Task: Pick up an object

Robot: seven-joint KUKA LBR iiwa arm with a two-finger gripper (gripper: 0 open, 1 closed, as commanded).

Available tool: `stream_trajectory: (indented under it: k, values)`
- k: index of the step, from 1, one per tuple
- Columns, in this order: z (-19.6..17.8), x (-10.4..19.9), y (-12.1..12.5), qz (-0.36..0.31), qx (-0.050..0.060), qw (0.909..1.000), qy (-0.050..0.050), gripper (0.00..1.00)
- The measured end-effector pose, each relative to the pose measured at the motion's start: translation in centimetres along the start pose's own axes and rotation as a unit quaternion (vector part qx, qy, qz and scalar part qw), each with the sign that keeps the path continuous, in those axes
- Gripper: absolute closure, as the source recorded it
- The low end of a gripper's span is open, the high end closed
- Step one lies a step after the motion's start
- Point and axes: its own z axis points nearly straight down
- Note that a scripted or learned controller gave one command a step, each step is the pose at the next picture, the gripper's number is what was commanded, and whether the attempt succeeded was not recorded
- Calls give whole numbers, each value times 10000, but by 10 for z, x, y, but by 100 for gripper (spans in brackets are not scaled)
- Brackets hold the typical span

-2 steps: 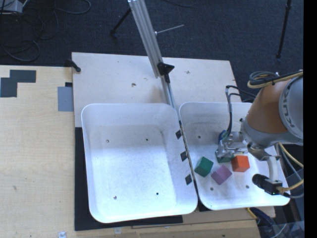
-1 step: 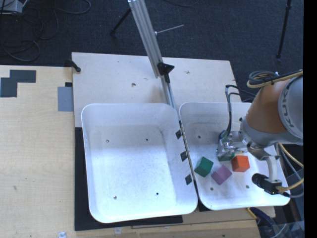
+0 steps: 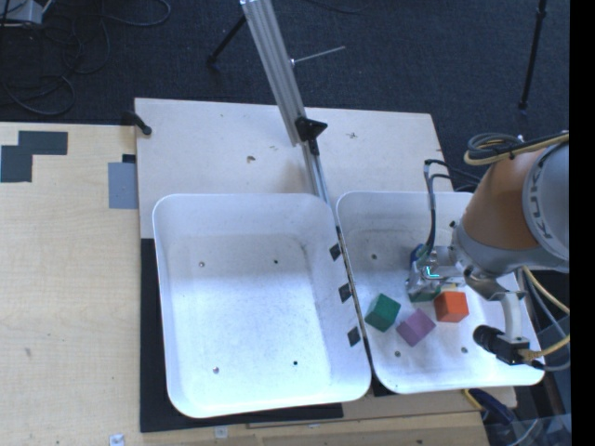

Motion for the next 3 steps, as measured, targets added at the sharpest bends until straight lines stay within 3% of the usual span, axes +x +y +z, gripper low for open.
stream_trajectory:
  k: [1,2,3]
  values:
    - [5,-19,-14,-20,-38,10000,-22,0]
    - [11,-11,4,-12,-3,10000,1,0]
    - [24,15,-35,7,80,10000,26,0]
